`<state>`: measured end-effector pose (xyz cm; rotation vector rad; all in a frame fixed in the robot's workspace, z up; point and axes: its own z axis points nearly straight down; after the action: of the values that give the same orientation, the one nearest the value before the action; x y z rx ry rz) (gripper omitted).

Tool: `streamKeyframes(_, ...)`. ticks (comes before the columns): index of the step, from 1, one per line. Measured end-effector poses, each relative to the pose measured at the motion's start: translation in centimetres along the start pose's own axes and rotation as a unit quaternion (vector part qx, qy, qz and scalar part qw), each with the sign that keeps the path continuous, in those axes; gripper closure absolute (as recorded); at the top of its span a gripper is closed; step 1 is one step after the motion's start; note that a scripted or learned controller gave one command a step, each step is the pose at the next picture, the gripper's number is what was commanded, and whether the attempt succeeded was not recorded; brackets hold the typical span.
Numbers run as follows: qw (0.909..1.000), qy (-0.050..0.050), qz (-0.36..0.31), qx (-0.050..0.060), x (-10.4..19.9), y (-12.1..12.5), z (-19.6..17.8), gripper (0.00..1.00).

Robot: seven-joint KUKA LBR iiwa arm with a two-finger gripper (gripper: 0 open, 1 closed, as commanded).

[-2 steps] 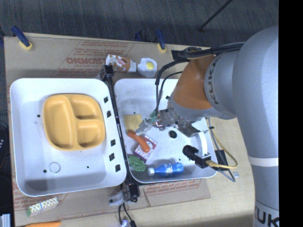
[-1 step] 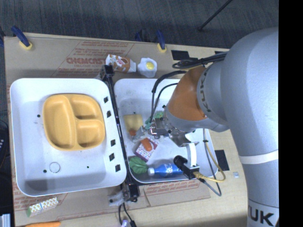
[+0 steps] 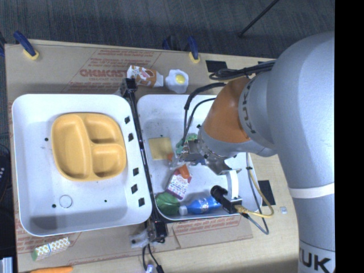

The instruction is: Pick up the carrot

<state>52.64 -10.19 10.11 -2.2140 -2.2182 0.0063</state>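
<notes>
Bench (image 3: 85, 67): cardboard-covered, carrying two white bins side by side; blue clamps (image 3: 25, 44) at far edge.
Left bin (image 3: 28, 169): holds a yellow divided tray (image 3: 88, 145), lying flat.
Right bin (image 3: 165, 107): holds a yellow block (image 3: 160, 148), a small carton (image 3: 178, 183) with red-orange print, a green item (image 3: 166, 201) and a blue bottle (image 3: 202, 206) on its side along the near wall.
Arm (image 3: 296, 112): reaches in from the right, orange band over the right bin.
Pincer (image 3: 186, 156): low in the right bin, between yellow block and small carton, just above the carton's upper end; apart or together not readable from this angle.
Carrot (image 3: 54, 269): orange elongated shape on the bench at lower left of view, outside both bins, near the left bin's near wall; mostly cut by the frame edge, so identification tentative.
Carrot vs pincer: well apart; carrot off the left bin's near-left corner, pincer in the other bin.
Near carrot: patterned wrapper (image 3: 51, 247), just beside it on the bench.
Behind right bin: small bottle (image 3: 142, 75) and white-and-yellow item (image 3: 177, 80), on the bench outside the bins.
</notes>
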Motion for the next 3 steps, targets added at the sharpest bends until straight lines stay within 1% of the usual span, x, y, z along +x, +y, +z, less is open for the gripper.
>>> streamKeyframes(1, 0.9965, 0.000, 0.084, -0.003, 4.4, 0.2, -16.8, 1.00)
streamKeyframes(2, 0.9983, -0.001, 0.058, -0.001, 8.7, -4.4, -14.5, 1.00)
streamKeyframes(3, 0.9884, -0.001, 0.152, -0.003, 9.2, -5.2, -23.3, 1.00)
